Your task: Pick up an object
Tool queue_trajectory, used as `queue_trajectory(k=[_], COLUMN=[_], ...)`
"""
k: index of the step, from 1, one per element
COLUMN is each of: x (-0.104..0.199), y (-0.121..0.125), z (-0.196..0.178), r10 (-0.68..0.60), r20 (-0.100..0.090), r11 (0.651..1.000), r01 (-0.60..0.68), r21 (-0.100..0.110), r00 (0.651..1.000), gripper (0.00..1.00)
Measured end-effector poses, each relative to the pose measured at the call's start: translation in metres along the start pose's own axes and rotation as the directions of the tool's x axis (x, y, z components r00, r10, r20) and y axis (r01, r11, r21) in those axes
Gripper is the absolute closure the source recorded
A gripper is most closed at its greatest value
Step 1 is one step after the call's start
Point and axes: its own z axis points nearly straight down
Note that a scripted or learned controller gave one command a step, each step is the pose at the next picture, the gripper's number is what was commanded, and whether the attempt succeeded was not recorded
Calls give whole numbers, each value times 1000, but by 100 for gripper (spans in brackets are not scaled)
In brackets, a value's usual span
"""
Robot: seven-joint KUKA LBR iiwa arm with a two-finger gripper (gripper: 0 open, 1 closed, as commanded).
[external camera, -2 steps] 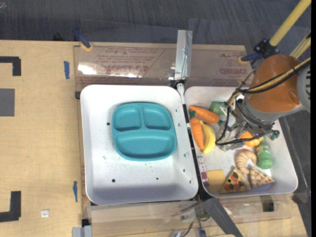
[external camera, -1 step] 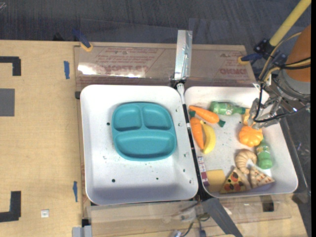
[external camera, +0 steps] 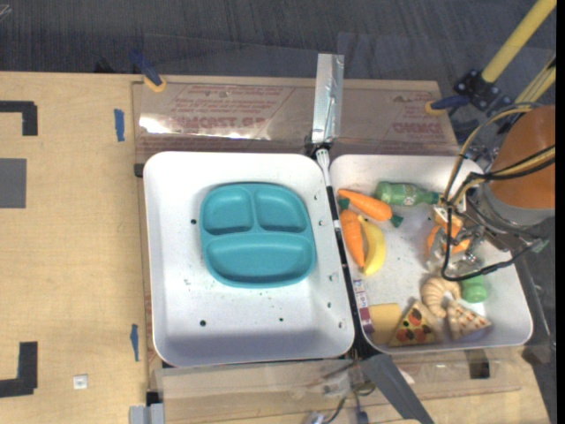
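The tool (external camera: 455, 246), grip state unclear, hangs just above the croissant (external camera: 439, 291) in the right bin (external camera: 516, 325).

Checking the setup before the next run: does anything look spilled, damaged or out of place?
Nothing stands out. The teal divided plate lies flat in the left bin; the toy foods sit loosely jumbled inside the right bin.

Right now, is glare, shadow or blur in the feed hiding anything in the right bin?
Camera view: lighting is even, with mild glare on the plastic sheet behind the bins. The arm's orange band is soft and blurred, and cables clutter the gripper area, obscuring items beneath. The carrots and banana read sharply.
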Motion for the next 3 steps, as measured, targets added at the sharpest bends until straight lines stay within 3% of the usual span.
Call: queue_trajectory(k=[1, 2, 3], x=[-3, 20, -37], y=[-1, 17, -17], z=[-12, -3, 9], r10=[0, 306, 287], r20=[7, 13, 0], r11=[1000, 952, 958], r01=[-1, -306, -287], r21=[6, 14, 1], r00=[1000, 952, 958], gripper=[100, 100, 100])
